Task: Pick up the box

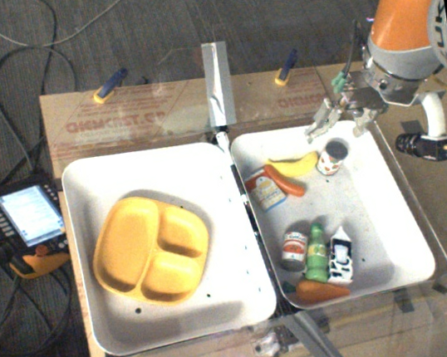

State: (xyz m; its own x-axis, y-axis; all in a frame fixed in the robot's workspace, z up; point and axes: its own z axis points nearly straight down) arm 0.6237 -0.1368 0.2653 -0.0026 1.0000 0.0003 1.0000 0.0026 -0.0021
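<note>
Carrot (320,290) at right bin (397,213) front edge, by green bottle (315,251) and can (294,249) | box: black-and-white carton (341,255), right bin, near front, untouched | tool (327,117) over bin's back rim, fingers spread, holding nothing | box lies at tool's 6 o'clock, well apart | task: not yet begun; approach, grasp, lift remain

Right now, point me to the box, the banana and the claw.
box (264,191): camera view, on its top face, by the right bin's left wall.
banana (292,162): camera view, on the middle of its curved body.
claw (321,122): camera view, midway between its fingertips, above the right bin's far edge.
</note>
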